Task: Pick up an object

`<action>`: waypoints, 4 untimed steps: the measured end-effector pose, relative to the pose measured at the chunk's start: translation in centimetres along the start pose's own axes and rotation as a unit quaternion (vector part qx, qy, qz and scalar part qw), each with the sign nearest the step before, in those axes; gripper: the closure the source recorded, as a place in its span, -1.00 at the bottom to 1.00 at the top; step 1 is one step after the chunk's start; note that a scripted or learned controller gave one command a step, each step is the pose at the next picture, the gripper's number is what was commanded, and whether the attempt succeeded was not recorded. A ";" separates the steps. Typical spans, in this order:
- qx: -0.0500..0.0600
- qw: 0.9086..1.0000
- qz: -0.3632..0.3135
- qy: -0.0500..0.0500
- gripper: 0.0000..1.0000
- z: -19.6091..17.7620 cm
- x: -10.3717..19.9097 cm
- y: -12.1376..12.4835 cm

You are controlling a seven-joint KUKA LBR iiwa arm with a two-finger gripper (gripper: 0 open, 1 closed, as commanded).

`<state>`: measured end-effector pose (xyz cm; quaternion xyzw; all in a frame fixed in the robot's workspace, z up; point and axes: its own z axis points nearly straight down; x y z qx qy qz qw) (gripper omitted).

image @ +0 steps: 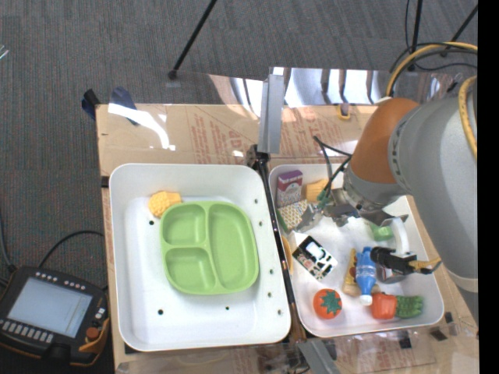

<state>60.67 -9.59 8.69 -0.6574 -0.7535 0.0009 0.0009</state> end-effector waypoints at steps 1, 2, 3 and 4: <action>0.002 1.000 0.027 0.001 -1.00 0.1 0.4 -6.4; 0.001 0.998 0.065 0.001 -1.00 0.0 1.3 -3.1; 0.000 0.999 0.054 0.000 -1.00 0.0 0.3 3.8; 0.002 0.999 0.047 0.000 1.00 -0.9 0.8 3.8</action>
